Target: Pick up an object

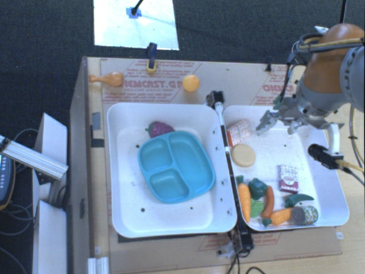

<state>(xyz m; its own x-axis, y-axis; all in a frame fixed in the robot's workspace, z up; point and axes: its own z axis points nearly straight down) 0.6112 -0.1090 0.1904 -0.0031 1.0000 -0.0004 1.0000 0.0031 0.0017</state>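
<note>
Lying in the left bin (pixel 122 210): a blue divided plate (pixel 175 165) with a purple item (pixel 159 129) just behind it. Resting in the right bin (pixel 333 196), left side: a wrapped snack (pixel 239 132), a round tan disc (pixel 243 154), carrots (pixel 244 200) and green pieces toward the front, a small red box (pixel 288 178) further right. Hovering over the rear of that bin: the hand (pixel 279 123), fingers spread open, gripping nothing. Likeliest target being the wrapped snack, sitting just left of the hand, long axis running roughly left-right.
</note>
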